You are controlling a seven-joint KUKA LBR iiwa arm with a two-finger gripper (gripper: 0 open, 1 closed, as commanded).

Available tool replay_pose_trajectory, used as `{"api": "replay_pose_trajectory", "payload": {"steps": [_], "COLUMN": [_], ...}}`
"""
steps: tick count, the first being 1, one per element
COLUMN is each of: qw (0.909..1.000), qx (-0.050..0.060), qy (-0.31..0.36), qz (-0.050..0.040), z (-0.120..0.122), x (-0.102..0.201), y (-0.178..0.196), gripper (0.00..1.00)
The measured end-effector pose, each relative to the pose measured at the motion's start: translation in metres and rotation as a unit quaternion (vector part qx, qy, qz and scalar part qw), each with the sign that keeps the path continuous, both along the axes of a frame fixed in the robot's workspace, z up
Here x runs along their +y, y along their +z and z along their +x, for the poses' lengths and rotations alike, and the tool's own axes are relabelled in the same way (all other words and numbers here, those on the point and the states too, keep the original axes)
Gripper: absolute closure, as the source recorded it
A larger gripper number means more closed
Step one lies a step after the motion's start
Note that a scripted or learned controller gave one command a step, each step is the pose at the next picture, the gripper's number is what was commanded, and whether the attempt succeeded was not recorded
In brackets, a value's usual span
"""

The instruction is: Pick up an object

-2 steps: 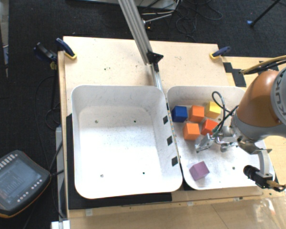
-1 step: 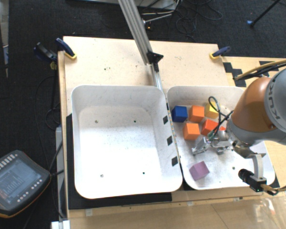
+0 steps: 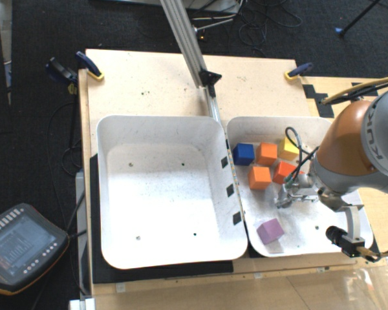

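Purple cube (image 3: 269, 231) nearest, loose in the right bin (image 3: 323, 245), apart from the orange cubes (image 3: 260, 176). Looks light, rigid, probably foam; best pinched across flat opposite faces. Gripper (image 3: 286, 197) low just above-right of it, can't tell its state.

We find no readable text, label, brand, number or sign. The handheld control pad (image 3: 16, 247) at lower left has a lit grey screen, but whatever is on it is too small and blurred for us to read. The black marks along the divider between the bins (image 3: 233, 186) are plain patches, not lettering.
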State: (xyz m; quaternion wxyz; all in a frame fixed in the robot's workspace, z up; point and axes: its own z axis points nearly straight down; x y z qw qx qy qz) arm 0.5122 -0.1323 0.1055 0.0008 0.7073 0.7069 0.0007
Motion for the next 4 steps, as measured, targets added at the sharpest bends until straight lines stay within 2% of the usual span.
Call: {"api": "replay_pose_trajectory", "payload": {"steps": [3,4], "qw": [1.0,1.0], "qx": [-0.002,-0.001], "qy": [0.001,0.005], "qz": [-0.001,0.0008], "z": [0.002,0.008], "x": [-0.008,0.049], "y": [0.137,0.146], "gripper": [1.0,1.0]}}
